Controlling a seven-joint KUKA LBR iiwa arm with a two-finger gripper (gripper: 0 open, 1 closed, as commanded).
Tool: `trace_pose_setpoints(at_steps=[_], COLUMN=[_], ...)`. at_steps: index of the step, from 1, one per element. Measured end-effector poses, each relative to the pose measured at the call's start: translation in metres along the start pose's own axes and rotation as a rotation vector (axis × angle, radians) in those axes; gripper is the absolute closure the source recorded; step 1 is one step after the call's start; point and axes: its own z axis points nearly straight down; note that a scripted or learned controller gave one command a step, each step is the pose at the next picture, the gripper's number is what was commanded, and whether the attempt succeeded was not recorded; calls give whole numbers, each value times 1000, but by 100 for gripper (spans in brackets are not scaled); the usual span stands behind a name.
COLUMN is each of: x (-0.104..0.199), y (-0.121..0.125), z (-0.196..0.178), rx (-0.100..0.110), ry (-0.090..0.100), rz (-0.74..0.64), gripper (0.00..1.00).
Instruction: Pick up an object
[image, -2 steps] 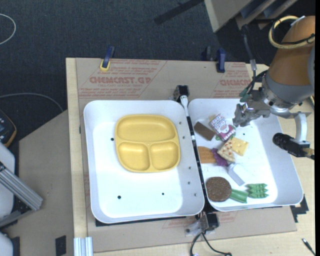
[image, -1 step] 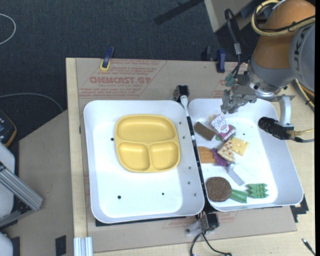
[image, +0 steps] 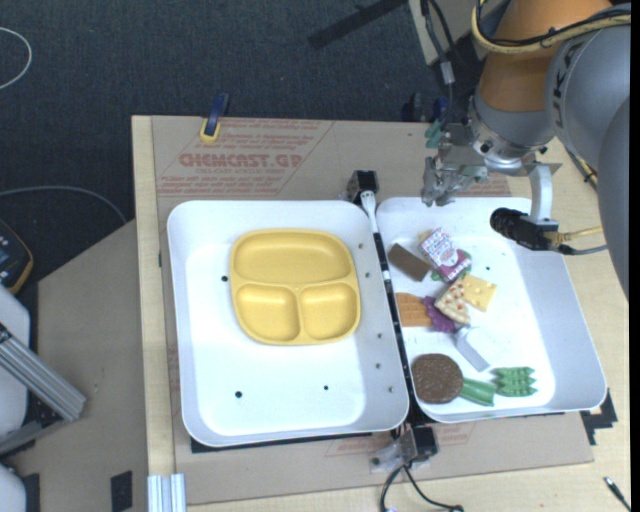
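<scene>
The right bin holds a heap of toy food: a brown bar, a pink-and-white packet, a yellow cheese wedge, a cracker, an orange piece, a round brown patty, a grey block and green pea pods. My gripper hangs over the far left corner of that bin, above and behind the packet, with nothing visible between its fingers.
In the left bin lies a yellow three-compartment tray. A black clip sits at the far end of the seam between the bins, and a yellow-blue clamp is on the cardboard at the back left.
</scene>
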Motion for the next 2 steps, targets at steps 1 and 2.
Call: trace_pose_setpoints(at_steps=[1,2], x=[-4,5], y=[5,4], z=[18,-3], rx=[7,-1], ry=[0,0], rz=[3,2], gripper=[100,100])
